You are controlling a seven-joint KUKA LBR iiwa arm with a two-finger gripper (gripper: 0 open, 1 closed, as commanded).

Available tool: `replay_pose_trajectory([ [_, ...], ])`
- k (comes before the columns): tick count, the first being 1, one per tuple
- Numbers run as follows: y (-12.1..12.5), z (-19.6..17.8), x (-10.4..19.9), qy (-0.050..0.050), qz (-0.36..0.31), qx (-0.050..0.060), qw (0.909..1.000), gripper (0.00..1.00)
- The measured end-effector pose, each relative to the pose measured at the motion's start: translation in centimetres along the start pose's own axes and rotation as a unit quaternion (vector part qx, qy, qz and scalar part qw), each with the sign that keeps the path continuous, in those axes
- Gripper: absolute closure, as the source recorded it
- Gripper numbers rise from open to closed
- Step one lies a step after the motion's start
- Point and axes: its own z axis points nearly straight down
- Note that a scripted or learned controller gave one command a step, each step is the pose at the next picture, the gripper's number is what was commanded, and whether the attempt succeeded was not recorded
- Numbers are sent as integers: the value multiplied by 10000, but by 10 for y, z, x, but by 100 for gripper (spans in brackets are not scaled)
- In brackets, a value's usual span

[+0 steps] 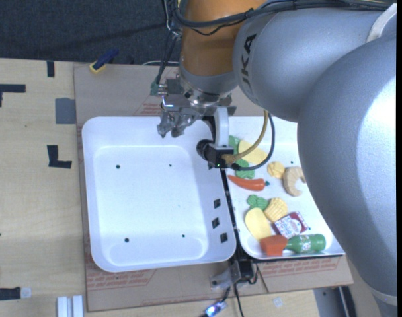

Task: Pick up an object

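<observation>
Bench (29,197): pale wood, marked with black tape pieces.
On bench: brown cardboard sheet (115,88); two white bins side by side, left bin (95,177), right bin (307,259).

No legible text is showing anywhere: dark lettering is sitting on the arm (307,51) just right of the orange band (217,18) but is cut off and unreadable, and the red label on the small packet (290,226) in the right bin (270,251) is too small to read.

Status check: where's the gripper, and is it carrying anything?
Gripper above far edge of left bin, nothing seen in it. Toy food in right bin: red pepper, green bottle. Arm overhangs right bin.
</observation>
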Motion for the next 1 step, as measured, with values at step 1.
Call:
replay_pose_trajectory([
  [1,13,-109,34,32,-9,-107,9999,100],
])
